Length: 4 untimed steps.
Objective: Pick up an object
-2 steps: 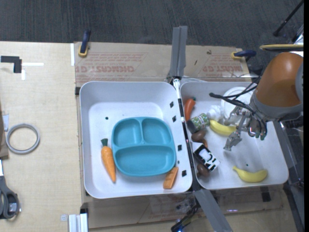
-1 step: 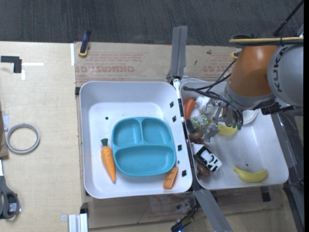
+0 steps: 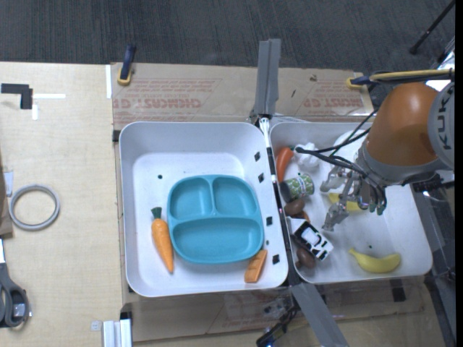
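one fixed camera sits above the counter (image 3: 58, 121), looking down at a slant from a middling height. it takes in the left bin (image 3: 137, 150) and right bin (image 3: 405, 259) side by side, with the arm (image 3: 405, 132) entering from the right.

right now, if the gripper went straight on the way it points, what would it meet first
The gripper points down and to the view's left. It would probably meet the right bin's bare floor first, short of the black and white object. Depth is unclear.
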Each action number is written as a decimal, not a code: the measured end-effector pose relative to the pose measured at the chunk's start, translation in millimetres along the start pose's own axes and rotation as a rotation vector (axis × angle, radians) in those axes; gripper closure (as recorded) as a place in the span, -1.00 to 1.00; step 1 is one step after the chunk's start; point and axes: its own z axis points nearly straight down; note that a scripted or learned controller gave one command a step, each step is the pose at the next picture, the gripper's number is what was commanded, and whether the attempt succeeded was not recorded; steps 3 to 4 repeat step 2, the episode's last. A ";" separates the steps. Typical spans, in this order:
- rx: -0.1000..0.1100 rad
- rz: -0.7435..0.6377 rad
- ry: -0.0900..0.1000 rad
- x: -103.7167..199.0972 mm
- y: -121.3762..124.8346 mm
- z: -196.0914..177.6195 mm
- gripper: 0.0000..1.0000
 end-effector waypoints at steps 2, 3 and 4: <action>-0.001 0.009 0.000 -35.6 6.6 -159.8 1.00; -0.001 0.009 0.000 -35.6 6.6 -159.8 1.00; -0.001 0.009 0.000 -35.6 6.6 -159.8 1.00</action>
